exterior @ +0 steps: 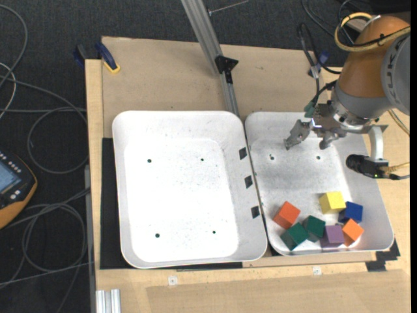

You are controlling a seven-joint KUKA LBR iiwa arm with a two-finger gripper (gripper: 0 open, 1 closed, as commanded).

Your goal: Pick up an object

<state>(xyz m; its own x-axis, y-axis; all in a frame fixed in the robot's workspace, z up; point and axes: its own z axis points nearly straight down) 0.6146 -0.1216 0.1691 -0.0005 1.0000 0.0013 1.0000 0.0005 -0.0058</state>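
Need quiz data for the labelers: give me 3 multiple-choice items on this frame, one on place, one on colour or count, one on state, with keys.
1. Where do the blocks lie?
A. right bin, near corner
B. left bin, centre
C. on the bench outside the bins

2. How many green blocks are there?
A. none
B. two
C. four

3. What is the hand doing?
A. gripping the yellow block
B. over the right bin's far part, holding nothing
C. resting in the left bin

Key:
1 A: the blocks cluster at the near end of the right bin.
2 B: one green block sits beside another green block.
3 B: the hand is apart from the pile, and the yellow block lies free.
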